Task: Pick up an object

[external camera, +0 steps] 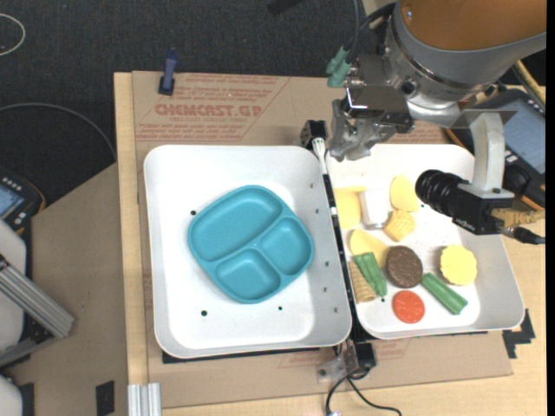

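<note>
Right bin (499, 306), near edge: red tomato slice (409, 307), green pepper strip (444, 294), brown patty (404, 267), yellow lemon-like round (458, 265), green bean pod (372, 273). Farther back: corn piece (400, 225), cheese wedge (348, 206). Left bin (165, 258) holds a blue divided plate (251, 243). Gripper (357, 146) hangs over the right bin's far-left corner, nothing between its fingers; jaw state: cannot tell.

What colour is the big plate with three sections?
The divided plate is light blue, seen in the camera view.
</note>
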`<state>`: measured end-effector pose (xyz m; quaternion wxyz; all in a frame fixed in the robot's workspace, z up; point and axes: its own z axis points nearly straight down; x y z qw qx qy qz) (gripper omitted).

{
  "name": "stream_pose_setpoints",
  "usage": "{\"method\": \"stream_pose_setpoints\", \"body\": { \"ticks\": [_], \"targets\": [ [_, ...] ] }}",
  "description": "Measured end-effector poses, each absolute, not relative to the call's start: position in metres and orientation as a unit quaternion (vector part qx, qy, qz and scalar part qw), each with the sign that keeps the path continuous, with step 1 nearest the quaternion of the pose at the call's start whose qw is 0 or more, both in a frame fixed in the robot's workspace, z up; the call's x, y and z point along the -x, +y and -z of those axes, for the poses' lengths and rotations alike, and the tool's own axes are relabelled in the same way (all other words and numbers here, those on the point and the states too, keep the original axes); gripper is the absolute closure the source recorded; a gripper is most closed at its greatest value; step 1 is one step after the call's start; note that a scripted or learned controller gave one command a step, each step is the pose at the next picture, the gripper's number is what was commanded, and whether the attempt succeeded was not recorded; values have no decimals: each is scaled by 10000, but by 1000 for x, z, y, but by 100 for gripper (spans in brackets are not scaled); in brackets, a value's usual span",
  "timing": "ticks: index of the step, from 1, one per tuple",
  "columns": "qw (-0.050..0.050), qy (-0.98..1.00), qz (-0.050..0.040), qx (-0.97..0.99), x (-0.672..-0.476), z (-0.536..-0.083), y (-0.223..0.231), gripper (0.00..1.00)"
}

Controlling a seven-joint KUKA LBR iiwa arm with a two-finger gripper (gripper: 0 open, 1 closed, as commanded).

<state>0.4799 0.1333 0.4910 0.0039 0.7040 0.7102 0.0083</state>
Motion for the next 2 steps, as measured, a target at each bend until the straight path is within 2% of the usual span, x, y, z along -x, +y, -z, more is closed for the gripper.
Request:
{"method": "stream_pose_setpoints", "body": {
  "ticks": [1,2],
  "targets": [
    [-21,7050,41,-7092,-479,-404,81,100],
    [47,7083,-82,-7058,-480,-544,103,100]
  ]
}}
